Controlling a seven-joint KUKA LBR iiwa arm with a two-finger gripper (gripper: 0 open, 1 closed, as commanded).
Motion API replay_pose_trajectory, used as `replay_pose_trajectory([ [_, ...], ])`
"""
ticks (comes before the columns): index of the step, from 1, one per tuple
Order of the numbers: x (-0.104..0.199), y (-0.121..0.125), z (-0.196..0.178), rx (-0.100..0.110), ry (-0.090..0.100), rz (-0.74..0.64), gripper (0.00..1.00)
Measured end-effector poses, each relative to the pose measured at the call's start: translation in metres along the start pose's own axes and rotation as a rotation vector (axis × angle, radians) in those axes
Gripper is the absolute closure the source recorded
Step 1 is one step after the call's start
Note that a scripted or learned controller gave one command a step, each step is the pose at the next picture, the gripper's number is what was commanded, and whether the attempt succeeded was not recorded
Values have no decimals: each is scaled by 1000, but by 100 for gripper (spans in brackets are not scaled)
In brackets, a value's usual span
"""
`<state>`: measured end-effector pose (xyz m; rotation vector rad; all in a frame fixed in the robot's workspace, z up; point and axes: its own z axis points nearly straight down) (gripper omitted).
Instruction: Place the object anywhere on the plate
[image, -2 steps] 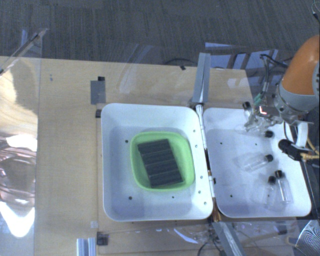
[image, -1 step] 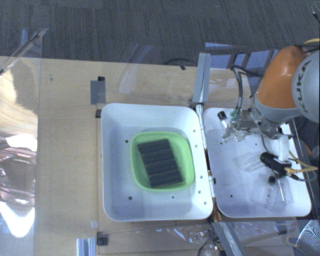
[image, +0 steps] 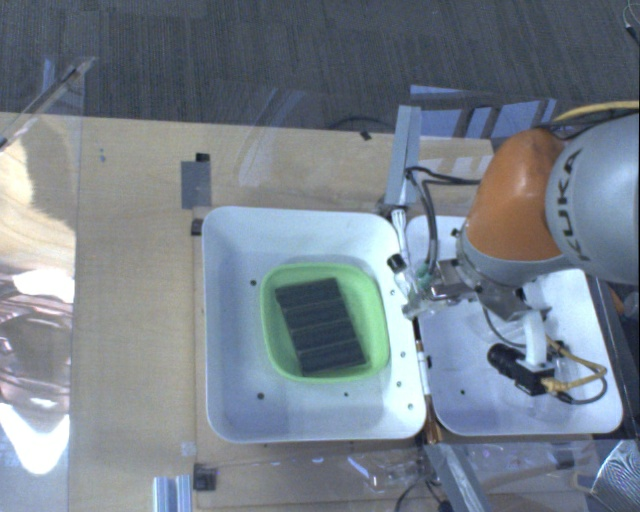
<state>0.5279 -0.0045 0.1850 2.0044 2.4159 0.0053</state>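
Note:
A green square plate (image: 276, 300) sits in the middle of the left bin (image: 230, 400). On it lies a dark grey ribbed rectangular object (image: 320, 326), flat and turned a little off square. My gripper (image: 420, 290) hangs under the orange-banded wrist at the left edge of the right bin (image: 460, 400), close to the wall between the two bins. It is apart from the plate and the object, to their right. The arm's bulk hides most of the gripper from above.
The grey and orange arm (image: 530, 210) covers the upper half of the right bin. A metal post (image: 402, 160) stands behind the bins near their shared wall. Bare wooden bench (image: 130, 330) lies left of the left bin.

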Motion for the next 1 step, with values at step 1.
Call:
replay_pose_trajectory([
  [1, 0, 0, 0, 0, 0, 1, 0],
])
